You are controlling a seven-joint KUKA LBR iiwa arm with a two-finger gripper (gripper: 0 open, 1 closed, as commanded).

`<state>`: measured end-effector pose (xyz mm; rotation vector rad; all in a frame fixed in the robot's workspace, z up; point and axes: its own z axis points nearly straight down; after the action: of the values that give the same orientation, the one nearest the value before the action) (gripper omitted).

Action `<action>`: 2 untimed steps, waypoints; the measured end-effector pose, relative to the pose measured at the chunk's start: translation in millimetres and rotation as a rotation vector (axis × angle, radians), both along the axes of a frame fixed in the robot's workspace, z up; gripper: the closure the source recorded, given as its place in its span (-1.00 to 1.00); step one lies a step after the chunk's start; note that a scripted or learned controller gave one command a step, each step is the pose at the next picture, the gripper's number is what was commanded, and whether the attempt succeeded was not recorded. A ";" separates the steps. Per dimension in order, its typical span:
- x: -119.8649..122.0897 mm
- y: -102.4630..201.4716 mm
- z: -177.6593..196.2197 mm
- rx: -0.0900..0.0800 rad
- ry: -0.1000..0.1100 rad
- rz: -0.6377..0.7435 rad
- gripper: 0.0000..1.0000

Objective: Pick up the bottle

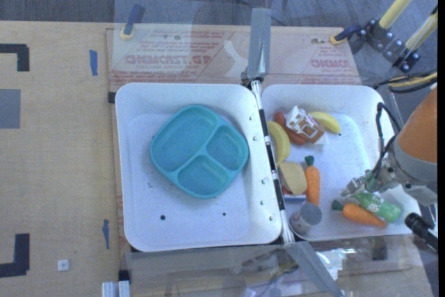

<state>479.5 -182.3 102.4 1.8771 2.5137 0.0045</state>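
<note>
The bottle (382, 207) is small and green and lies on its side at the front right of the right bin (351, 149), pressed against an orange carrot (361, 215). My gripper (368, 184) hangs just above and behind the bottle, at the end of the grey arm with the orange band (424, 135). The gripper's tip partly overlaps the bottle's top edge, and I cannot see whether it touches it.
The right bin also holds two bananas (280, 141) (327, 122), a white-and-red toy (302, 123), a second carrot (313, 183), a yellow wedge (294, 177) and a grey cup (306, 217). A blue divided plate (200, 149) lies in the left bin (139, 205).
</note>
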 end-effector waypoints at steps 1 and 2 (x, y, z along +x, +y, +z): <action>-0.1 -2.3 9.7 -0.001 -0.003 -0.005 1.00; 8.3 21.7 -13.7 -0.004 -0.002 0.069 1.00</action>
<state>487.8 -160.6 88.8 1.7874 2.5740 0.0017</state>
